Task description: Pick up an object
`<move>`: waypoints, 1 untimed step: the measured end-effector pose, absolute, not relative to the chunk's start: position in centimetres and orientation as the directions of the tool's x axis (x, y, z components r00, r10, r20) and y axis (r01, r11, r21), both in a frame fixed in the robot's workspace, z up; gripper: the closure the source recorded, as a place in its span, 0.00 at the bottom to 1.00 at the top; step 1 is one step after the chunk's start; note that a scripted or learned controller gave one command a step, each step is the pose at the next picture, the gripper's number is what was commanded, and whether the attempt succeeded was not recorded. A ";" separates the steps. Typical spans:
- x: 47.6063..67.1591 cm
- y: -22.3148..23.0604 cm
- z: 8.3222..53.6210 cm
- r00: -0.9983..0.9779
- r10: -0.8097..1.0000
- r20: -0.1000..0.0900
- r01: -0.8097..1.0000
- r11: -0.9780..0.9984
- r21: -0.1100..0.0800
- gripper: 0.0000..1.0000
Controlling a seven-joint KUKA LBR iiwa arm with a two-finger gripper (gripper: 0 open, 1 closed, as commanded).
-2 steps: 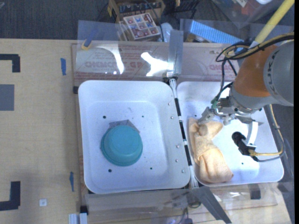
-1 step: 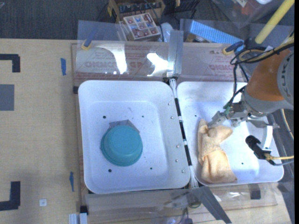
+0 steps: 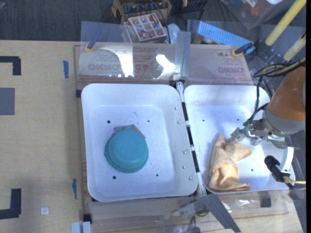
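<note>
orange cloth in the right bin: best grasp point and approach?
Probably pinch the raised fold at the upper end of the orange cloth, coming straight down. It lies crumpled and mostly flat in the right bin, so that ridge gives something to close on. The gripper is already beside it.

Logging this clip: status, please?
Gripper low in right bin, at the tan cloth. Grasp unconfirmed. Teal bowl in left bin, untouched.
</note>
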State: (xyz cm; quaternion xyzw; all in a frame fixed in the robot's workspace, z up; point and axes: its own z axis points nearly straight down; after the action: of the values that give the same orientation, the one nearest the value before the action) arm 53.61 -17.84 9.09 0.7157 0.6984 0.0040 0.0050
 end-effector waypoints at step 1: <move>51.9 -19.0 9.1 -0.065 0.998 -0.002 0.998 0.065 0.014 0.00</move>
State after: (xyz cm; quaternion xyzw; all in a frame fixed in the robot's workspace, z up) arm 51.88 -19.03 9.10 0.6836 0.7298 0.0045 0.0057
